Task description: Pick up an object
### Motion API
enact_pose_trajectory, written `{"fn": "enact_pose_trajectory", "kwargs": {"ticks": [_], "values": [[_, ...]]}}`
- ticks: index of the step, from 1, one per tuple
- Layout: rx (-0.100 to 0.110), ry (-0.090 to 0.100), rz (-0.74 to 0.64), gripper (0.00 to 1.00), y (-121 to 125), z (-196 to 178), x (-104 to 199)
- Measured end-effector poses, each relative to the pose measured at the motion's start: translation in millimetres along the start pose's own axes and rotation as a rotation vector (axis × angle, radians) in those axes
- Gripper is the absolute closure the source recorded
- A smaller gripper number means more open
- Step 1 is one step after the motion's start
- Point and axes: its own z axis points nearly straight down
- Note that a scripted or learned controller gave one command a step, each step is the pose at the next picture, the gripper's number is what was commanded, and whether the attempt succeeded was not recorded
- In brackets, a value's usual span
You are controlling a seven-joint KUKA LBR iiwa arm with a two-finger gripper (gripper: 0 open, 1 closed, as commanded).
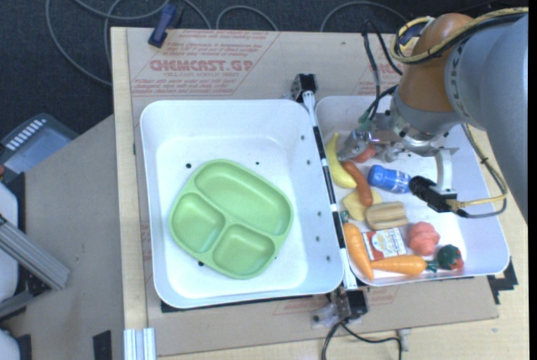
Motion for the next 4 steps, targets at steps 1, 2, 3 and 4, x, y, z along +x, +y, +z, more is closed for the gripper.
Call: {"fn": "enact_pose_trajectory", "kwargs": {"ticks": [1,2,3,4], "values": [[-0.003,0.000,0.000,1.00,0.7,-10.6,0.3],[-0.002,0.000,0.000,0.00,0.5,-10.4,0.3],[0.003,0.001,0.001,0.00,-67.5,0.9,-14.1],[-0.004,0.001,0.001,1.00,-65.2,-10.8,-13.7]]}}
